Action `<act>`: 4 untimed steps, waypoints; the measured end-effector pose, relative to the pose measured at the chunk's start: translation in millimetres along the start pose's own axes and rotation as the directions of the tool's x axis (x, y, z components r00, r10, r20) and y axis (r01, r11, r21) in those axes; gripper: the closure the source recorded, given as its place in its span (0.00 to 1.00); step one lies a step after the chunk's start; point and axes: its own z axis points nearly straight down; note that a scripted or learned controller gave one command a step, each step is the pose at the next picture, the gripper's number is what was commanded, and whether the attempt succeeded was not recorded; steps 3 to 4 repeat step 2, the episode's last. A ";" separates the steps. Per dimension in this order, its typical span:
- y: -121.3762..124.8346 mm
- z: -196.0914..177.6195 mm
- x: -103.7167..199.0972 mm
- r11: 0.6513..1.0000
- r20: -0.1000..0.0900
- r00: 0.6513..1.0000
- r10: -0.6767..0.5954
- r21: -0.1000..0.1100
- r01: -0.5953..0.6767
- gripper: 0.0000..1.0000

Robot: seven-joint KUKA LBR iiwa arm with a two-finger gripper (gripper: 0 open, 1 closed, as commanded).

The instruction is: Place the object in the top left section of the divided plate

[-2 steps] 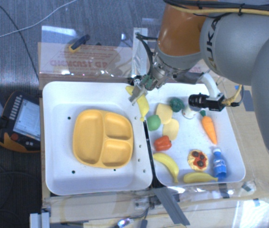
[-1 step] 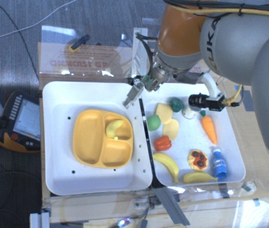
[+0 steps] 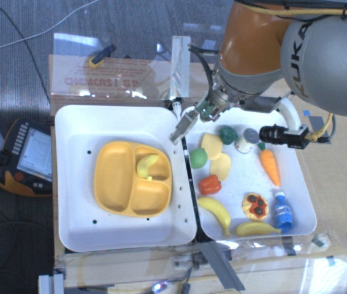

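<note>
so the two-finger gripper (image 3: 184, 125) is hanging right over the ridge where the two shallow white bins meet, near their far edge, angled down toward the left. Honestly can't tell how far apart it's spread, and nothing shows in its grip. The big grey arm (image 3: 320, 48) behind it has part of the "KUKA" lettering showing, and an orange band (image 3: 256, 32) above the wrist.

The task thing looks like the small yellow-green curved plastic fruit (image 3: 148, 164), sitting in the upper right pocket of the yellow divided plate (image 3: 115, 179) as seen from this camera. The plate sits mid-way in the left white bin (image 3: 78, 225), with bare white floor all round it.

The right white bin (image 3: 299, 192) is crowded: a green ball (image 3: 198, 158) and a red pepper (image 3: 209, 184) hug the dividing wall, pale yellow pieces (image 3: 213, 149) just beside them, an orange carrot (image 3: 270, 164), two bananas (image 3: 215, 212) near the front edge, a little pizza (image 3: 256, 205) and a blue bottle (image 3: 282, 212).

Behind the left bin there's a clear sheet over cardboard (image 3: 100, 78) with reddish print, too blurry to read
</note>
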 end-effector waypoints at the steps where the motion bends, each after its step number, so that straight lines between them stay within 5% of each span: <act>1: 1.8 -5.8 -0.9 1.000 -0.001 1.000 0.000 0.005 0.000 1.00; 2: -83.9 -20.6 -10.4 1.000 0.002 1.000 0.026 0.001 -0.026 1.00; 4: -83.9 -20.6 -10.4 1.000 0.002 1.000 0.026 0.001 -0.026 1.00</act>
